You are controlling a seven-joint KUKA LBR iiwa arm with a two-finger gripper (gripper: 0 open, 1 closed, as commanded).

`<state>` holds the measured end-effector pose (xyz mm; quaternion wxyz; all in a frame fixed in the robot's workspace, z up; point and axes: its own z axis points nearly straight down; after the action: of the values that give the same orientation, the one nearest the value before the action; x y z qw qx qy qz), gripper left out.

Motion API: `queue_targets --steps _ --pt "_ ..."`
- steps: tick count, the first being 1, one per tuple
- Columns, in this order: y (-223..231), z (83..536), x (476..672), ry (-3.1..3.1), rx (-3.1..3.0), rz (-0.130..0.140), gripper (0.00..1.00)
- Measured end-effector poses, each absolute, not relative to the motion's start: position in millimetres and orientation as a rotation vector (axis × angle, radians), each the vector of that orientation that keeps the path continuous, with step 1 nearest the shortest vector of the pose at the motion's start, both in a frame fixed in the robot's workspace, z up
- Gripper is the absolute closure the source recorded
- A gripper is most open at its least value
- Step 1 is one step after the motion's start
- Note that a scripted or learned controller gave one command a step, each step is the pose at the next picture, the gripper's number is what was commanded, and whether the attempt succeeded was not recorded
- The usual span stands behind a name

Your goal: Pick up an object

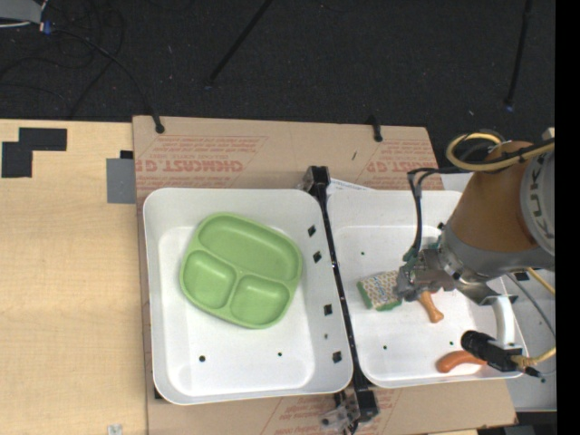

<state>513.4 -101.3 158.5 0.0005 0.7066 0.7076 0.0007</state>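
Gripper (410,284) low in right bin (362,243), touching green checkered sponge (380,291); finger state cannot tell. Green divided plate (241,269) in left bin (163,234). Orange item (456,362) near-right.

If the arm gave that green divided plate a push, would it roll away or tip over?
Probably neither. The green plate lies flat and wide on the floor of the left bin, so it would likely slide. It looks like thin moulded plastic, so probably stiff and light. Its shallow rim may be awkward to pinch.
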Motion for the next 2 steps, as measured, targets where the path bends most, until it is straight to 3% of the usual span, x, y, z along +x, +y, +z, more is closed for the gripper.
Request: queue_targets --steps 2 --pt "-99 244 513.9 2.222 2.220 0.001 1.00"
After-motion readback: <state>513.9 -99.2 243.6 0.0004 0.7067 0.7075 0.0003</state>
